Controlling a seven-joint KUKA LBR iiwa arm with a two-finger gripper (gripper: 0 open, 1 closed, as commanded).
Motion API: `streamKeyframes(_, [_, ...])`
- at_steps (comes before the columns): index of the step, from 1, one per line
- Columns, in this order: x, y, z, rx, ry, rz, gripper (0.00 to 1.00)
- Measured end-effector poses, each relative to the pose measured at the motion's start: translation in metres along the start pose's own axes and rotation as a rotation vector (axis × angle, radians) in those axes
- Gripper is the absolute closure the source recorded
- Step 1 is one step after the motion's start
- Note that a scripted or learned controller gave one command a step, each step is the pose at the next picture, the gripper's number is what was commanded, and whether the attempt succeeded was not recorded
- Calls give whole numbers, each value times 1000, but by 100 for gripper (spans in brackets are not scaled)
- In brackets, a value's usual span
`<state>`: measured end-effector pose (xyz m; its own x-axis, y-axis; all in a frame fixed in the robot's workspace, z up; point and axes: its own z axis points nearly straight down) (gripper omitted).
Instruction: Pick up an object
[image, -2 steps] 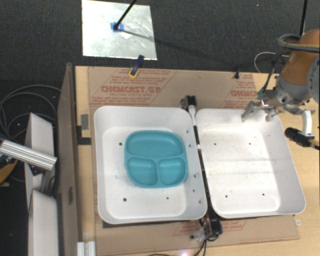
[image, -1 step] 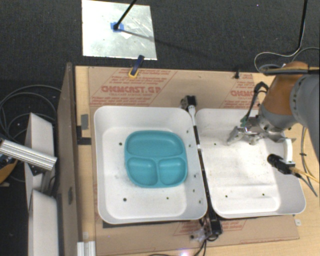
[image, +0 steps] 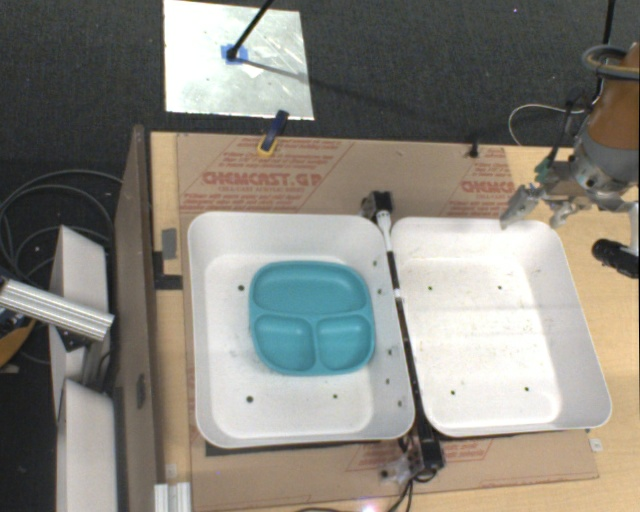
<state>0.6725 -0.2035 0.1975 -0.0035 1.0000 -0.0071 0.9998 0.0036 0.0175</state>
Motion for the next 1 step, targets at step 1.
streamKeyframes(1, [22,-32,118,23,9,2,0])
